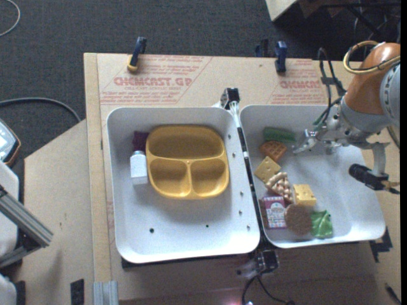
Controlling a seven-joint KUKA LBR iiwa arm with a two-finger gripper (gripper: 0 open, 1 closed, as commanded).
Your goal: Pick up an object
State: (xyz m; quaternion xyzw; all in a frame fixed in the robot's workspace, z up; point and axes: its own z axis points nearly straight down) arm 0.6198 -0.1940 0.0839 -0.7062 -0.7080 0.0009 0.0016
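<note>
My gripper [304, 142] hangs over the back part of the right bin [356, 202], pointing left toward the toy food. Just left of it lie a green piece [278, 133] and an orange waffle [273, 149]. Further forward are a tan cracker [268, 169], a speckled snack [280, 183], a yellow cheese block [304, 194], a red box [274, 211], a brown cookie [297, 220] and a green leaf [322, 223]. I see nothing held in the gripper.
The left bin [184, 234] holds a yellow divided plate [187, 161], a white bottle [138, 168] and a dark purple item [140, 137] beside it. The right half of the right bin is bare white floor. Clamps stand along the board's back edge.
</note>
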